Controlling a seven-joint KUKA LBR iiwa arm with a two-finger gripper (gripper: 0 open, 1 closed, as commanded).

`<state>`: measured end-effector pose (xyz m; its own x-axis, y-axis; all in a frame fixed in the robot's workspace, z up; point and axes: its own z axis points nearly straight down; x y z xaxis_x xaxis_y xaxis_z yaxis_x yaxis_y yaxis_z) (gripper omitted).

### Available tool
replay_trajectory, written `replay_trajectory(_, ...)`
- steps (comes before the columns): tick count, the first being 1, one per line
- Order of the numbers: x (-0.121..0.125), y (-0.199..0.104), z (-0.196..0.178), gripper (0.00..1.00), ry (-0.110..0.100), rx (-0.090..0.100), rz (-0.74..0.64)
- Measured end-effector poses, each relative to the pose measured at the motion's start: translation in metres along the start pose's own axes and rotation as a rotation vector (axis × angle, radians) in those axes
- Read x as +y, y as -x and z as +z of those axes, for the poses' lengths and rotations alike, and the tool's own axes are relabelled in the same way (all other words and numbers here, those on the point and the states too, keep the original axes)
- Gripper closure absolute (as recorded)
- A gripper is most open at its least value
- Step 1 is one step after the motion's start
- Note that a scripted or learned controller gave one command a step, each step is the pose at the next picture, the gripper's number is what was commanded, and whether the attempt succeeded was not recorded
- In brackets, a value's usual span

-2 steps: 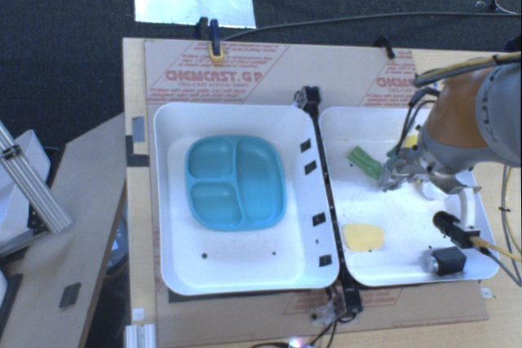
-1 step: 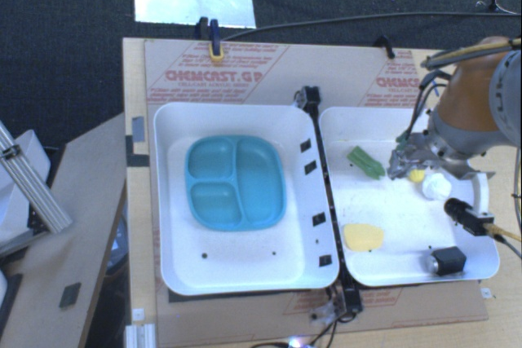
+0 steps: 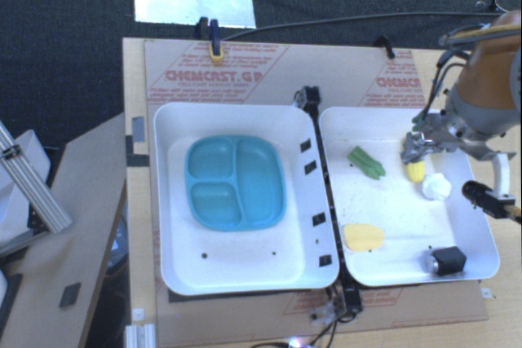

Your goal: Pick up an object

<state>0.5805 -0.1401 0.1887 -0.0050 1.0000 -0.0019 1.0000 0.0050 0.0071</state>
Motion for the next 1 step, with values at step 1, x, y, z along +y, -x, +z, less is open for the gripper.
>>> replay_trajectory(1, 0.0018, 0.0004, -0.0406, 1.00, -0.001, 0.001, -0.001)
